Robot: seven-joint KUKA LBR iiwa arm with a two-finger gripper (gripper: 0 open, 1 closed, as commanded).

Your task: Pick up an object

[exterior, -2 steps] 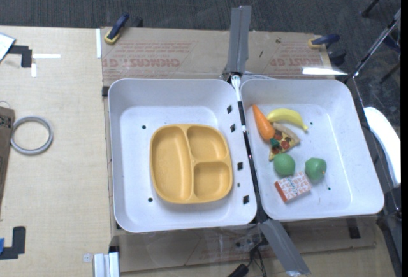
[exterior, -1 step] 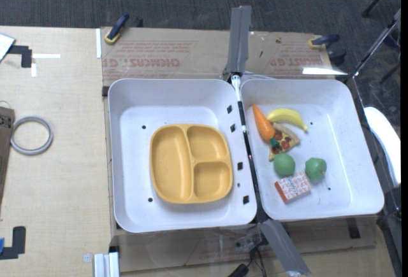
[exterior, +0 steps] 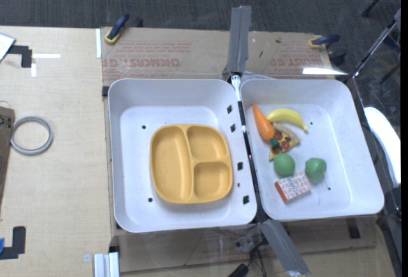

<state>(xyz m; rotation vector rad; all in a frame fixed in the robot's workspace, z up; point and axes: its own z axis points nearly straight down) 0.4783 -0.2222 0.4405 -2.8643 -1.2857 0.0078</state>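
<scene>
Looking down at the counter point(exterior: 57, 205), you see two shallow white bins with smooth, rounded walls side by side. Your left bin point(exterior: 127, 142) holds a glossy yellow plastic plate point(exterior: 190, 163), rounded-square and split into three compartments. Your right bin point(exterior: 344, 142) holds the small things clustered near its left wall: a tapered orange carrot point(exterior: 262, 122), a curved yellow banana point(exterior: 287, 118) just beside it, what may be a toy pizza slice point(exterior: 284, 141), two round green fruits point(exterior: 284, 164) point(exterior: 315, 168), and a flat printed red-and-white packet point(exterior: 292, 188). A grey tape ring point(exterior: 29, 135) lies on the wooden counter, well apart.
</scene>
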